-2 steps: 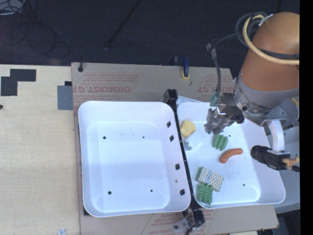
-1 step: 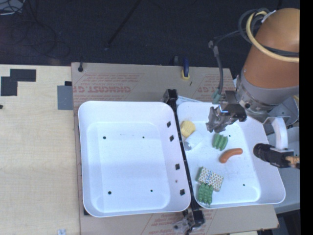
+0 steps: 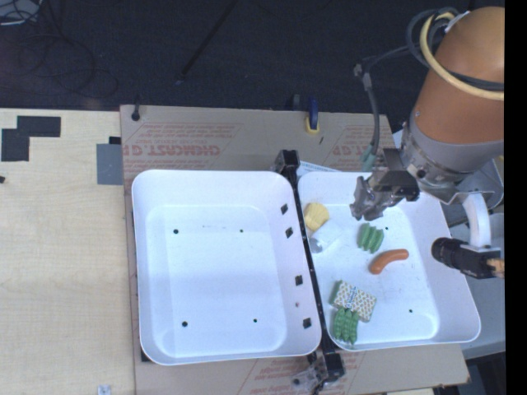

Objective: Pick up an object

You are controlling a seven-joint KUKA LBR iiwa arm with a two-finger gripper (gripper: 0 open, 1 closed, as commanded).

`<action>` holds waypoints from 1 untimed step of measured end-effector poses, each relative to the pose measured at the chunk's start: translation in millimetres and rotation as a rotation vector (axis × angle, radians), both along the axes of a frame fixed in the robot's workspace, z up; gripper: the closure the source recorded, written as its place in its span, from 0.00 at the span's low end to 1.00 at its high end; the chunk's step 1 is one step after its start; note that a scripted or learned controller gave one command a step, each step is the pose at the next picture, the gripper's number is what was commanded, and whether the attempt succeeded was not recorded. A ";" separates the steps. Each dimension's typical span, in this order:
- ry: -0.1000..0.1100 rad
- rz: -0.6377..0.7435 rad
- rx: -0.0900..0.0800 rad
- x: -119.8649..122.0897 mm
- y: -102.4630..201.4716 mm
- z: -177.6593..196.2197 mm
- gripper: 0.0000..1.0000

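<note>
Claw (image 3: 368, 207) hovers above green pod (image 3: 370, 238); whether it's parted, can't tell.

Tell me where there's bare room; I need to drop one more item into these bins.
The left bin has bare floor wall to wall. In the right bin, it is crowded around the yellow piece, green pieces, sausage and patterned packet; the near-right corner is free.

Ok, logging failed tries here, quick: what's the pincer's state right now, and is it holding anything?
Pincer: cannot be told; it hangs over the right shallow white plastic bin, with no object seen in it.
</note>
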State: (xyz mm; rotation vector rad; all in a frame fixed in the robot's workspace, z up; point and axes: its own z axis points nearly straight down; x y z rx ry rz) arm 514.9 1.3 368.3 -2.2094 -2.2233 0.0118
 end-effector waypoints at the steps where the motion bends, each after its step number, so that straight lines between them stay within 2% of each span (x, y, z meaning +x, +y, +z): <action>1: 0.003 0.005 0.000 0.2 -0.7 9.1 1.00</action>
